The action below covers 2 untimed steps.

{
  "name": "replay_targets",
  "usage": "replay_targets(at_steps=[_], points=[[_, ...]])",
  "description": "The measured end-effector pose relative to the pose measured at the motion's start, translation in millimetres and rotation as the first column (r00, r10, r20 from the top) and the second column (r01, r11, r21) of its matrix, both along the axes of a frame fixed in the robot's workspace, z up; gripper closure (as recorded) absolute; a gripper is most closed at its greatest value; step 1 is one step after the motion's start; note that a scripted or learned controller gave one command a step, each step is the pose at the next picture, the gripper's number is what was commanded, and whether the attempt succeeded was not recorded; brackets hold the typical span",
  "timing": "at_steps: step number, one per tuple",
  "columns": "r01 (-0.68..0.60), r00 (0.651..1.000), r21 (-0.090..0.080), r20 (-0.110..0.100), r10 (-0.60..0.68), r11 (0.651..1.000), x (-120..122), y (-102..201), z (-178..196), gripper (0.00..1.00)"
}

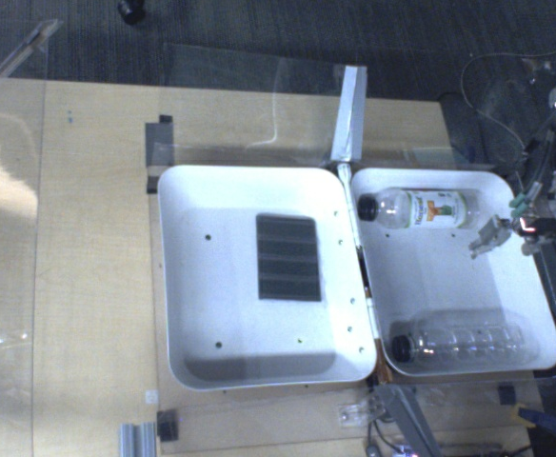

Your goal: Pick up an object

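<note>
The gripper (495,237) is hanging over the right bin (449,284), right of the labelled bottle (419,208) lying along its far wall; its finger spread I cannot tell. A clear bottle (459,343) is lying along the near wall.

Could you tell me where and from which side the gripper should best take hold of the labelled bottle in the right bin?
Probably across the middle of the labelled bottle, coming straight down. It lies on its side near the right bin's far wall, cap toward the left bin, so its round body offers two open sides there. The gripper is already close.
</note>
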<state>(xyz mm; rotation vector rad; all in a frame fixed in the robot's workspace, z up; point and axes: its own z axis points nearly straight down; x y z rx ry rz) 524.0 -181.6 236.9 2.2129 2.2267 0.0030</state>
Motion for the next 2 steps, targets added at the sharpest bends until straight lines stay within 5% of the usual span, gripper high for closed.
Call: replay_targets(at_steps=[1,2], points=[[-0.094,0.995,-0.002,0.013,0.094,0.996,-32,52,-147,0.00],[-0.212,0.977,-0.004,0.012,0.212,0.977,3,94,-147,0.00]])
